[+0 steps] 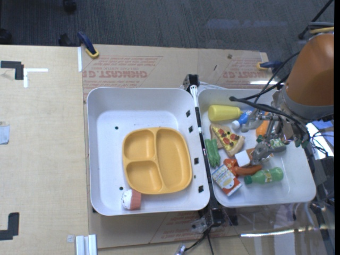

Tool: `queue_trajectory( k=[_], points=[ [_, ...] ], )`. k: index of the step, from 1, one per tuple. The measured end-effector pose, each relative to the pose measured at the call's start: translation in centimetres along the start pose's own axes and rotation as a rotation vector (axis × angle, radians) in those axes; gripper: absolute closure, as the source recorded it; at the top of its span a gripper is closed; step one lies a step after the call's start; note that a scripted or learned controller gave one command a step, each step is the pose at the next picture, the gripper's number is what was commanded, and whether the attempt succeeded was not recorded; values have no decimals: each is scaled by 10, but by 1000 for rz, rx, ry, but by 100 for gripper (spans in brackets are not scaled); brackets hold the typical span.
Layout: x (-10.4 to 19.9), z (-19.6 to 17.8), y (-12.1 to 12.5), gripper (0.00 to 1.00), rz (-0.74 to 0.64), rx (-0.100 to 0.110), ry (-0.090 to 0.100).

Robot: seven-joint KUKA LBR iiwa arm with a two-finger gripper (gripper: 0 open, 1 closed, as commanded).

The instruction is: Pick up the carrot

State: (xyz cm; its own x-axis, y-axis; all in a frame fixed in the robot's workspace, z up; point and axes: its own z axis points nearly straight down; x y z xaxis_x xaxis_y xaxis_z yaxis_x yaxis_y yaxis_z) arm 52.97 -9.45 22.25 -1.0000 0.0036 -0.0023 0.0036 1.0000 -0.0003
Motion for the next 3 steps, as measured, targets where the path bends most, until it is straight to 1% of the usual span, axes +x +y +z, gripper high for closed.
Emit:
queue_trajectory(
  k=[1,2,3],
  points=[
    [-41,62,-70,0,204,1,-2],
    [-96,133,-91,0,380,3,16],
    [-60,102,-38,0,488,0,0]
  ],
)
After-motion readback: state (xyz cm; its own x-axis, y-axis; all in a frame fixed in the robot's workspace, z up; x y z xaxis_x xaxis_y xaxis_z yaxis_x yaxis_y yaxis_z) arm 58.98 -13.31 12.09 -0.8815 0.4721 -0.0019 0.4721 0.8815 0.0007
